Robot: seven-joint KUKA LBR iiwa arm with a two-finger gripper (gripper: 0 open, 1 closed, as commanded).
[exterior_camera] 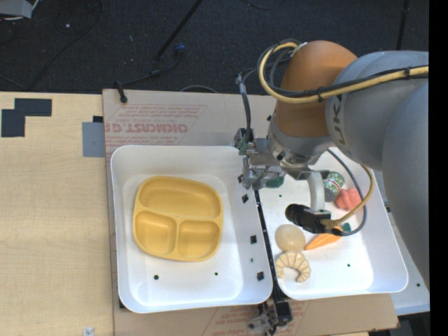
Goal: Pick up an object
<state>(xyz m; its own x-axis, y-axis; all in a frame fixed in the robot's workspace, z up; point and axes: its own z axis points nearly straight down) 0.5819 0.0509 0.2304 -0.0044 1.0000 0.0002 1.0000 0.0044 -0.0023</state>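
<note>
My gripper hangs low over the far left corner of the right bin, close to the wall between the two bins. The arm's wrist covers most of it. A small green thing shows right beside the gripper, partly hidden. Further forward in the same bin lie a cream rounded piece, a croissant and an orange carrot. A pink piece and a small round greenish item lie to the right, under the arm.
The left bin holds a yellow divided plate. The arm's grey body covers the right bin's far right side. Cardboard lies under both bins, with a wooden bench top to the left.
</note>
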